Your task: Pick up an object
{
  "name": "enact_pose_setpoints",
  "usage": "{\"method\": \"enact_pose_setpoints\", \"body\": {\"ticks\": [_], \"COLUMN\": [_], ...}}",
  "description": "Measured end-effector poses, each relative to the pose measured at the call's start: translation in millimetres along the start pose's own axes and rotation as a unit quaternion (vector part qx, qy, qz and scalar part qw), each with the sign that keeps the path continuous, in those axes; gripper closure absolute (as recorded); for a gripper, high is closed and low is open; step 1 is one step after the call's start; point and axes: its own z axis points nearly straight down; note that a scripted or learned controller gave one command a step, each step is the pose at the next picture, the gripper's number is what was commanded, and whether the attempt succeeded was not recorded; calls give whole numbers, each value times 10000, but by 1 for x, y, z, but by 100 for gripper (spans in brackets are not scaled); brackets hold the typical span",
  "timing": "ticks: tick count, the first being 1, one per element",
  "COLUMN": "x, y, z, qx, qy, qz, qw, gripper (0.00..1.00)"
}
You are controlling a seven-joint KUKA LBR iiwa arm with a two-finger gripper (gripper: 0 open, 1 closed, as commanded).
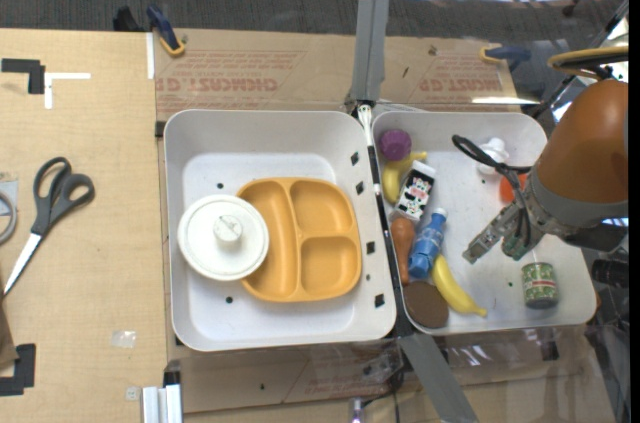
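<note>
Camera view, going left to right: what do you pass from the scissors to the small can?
Scissors → white lid → yellow divided plate → blue bottle → hand → small can.

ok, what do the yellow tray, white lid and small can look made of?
Tray: likely plastic, matte orange-yellow, with soft moulded dividers. Lid: looks like plastic or ceramic, smooth white with a knob and faint sheen; can't tell which. Can: probably metal with a printed paper label, judging by the greyish top rim; too small to be sure.

Grey arm (570, 206); broad orange band (592, 141) above the wrist; dark metal gripper (492, 241).
</note>
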Motion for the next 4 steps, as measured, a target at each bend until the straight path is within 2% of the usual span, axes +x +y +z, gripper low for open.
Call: {"method": "enact_pose_setpoints", "body": {"ticks": [1,2,3,4], "x": [25,19,37,37], "y": [16,13,8,7], "z": [44,43,45,45], "qx": [-1,-2,6,6], "qy": [-4,-6,-2,-5], "qz": [2038,2794,4069,4071], "qw": [9790,9602,9135,9134], "gripper": [100,100,100,0]}}
